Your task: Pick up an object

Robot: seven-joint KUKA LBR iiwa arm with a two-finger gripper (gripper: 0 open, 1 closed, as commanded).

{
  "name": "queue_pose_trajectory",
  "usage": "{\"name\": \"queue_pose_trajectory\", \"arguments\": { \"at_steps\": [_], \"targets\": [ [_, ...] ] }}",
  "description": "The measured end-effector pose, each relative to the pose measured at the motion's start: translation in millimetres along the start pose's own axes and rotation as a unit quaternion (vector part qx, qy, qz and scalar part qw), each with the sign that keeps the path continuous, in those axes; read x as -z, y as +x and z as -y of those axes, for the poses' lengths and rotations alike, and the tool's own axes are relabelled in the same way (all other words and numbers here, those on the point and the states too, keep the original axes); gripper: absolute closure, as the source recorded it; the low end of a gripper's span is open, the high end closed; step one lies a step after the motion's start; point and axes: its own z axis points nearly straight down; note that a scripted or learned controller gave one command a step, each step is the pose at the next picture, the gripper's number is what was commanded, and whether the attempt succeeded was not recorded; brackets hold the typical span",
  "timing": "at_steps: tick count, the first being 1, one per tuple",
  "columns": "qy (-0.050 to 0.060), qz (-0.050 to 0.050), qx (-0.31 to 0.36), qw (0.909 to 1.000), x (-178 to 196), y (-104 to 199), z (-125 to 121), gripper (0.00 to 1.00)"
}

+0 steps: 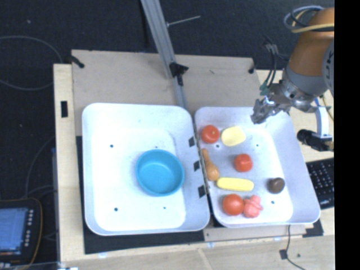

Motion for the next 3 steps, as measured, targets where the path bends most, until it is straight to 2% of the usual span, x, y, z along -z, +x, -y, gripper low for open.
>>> {"name": "queue_pose_trajectory", "arguments": {
  "at_steps": [1,2,3],
  "targets": [
    [0.001,0.000,0.002,1.0000,24.2,-0.5,-1.0,1.00],
    [0.003,-0.001,0.000,1.0000,34.4,50.0,19.0,1.00],
    [0.004,0.000,0.000,1.0000,31.1,94.7,26.6,1.00]
  ]
}}
